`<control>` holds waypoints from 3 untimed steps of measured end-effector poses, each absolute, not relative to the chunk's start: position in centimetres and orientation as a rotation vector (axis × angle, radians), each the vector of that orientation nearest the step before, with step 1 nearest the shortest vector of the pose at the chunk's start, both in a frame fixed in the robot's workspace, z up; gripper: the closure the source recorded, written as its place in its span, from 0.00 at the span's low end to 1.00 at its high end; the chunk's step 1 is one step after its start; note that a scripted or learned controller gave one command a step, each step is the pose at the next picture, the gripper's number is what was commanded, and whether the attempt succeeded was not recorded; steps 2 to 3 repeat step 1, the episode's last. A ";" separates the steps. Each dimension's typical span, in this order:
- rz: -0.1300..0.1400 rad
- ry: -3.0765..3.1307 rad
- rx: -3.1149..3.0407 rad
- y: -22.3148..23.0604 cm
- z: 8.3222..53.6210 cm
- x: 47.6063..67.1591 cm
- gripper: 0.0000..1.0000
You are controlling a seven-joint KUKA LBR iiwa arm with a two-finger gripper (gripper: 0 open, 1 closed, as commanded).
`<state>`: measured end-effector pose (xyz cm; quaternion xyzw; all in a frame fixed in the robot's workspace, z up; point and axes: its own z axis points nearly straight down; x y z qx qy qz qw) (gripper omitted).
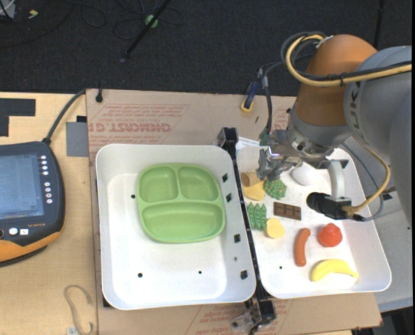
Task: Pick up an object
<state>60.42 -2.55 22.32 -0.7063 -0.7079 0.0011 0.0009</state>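
Bins of shallow white plastic sit side by side on the bench. The left white bin (117, 257) holds one lime-green plastic plate with three compartments (181, 204), lying flat toward the bin's far half. The right white bin (372, 274) holds a scatter of toy foods: a knobbly green toy broccoli (275, 188), a tan wedge (253, 188) just beside it, a second bumpy green piece (258, 216), a brown chocolate bar (287, 210), a pale yellow lump (275, 229), an orange-red sausage (301, 246), a red tomato (330, 235) and a yellow banana (333, 271). The gripper (270, 165) hangs low over the right bin's far left corner, just above the broccoli, which lies at its tip. Whether the two touch, and whether the gripper is released or clenched, cannot be told from this angle.
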 end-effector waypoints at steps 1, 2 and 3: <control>0.002 -2.220 -2.221 -3.6 23.8 60.0 1.00; 0.002 -2.220 -2.221 -3.6 23.8 60.0 1.00; 0.002 -2.220 -2.221 -3.6 23.8 60.0 1.00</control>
